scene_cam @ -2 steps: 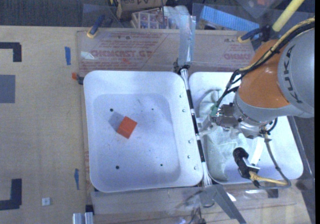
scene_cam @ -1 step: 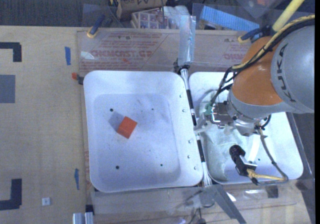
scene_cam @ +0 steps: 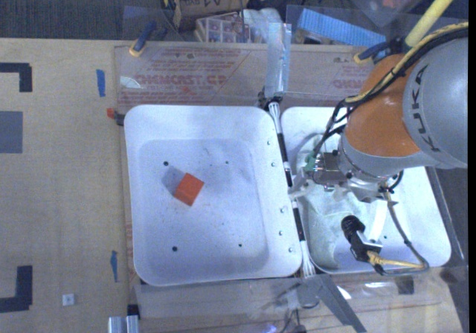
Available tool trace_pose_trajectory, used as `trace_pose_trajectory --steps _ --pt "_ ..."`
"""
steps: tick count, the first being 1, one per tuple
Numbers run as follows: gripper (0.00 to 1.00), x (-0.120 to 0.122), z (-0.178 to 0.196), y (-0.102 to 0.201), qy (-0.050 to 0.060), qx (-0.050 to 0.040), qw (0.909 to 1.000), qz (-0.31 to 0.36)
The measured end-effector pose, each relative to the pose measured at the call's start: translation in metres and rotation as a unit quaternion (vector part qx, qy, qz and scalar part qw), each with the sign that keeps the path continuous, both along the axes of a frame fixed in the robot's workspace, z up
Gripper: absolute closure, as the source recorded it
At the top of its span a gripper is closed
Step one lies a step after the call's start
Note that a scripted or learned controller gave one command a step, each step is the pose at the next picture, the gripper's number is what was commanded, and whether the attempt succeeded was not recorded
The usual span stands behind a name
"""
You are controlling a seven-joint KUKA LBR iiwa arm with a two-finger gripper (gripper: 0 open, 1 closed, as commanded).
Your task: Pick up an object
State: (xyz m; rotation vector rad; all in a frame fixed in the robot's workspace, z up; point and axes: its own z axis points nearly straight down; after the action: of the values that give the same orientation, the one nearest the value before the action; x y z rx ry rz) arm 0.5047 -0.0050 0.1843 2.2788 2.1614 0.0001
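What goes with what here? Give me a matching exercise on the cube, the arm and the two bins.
Things:
1. orange cube
2. arm
3. left bin
4. right bin

Descriptions:
A. grey with an orange band
B. lying left of centre in the left bin
C. holds the cube
D. under the arm

Pairs: 1-B, 2-A, 3-C, 4-D

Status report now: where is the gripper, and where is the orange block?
Gripper low over right bin. Orange block alone in left bin, untouched. Nothing around it.
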Motion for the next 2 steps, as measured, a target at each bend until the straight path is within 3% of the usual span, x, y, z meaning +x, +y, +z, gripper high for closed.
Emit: trace_pose_trajectory --steps 2 --pt "0.00 0.0000 0.0000 0.0000 0.000 0.0000 1.0000 0.000"
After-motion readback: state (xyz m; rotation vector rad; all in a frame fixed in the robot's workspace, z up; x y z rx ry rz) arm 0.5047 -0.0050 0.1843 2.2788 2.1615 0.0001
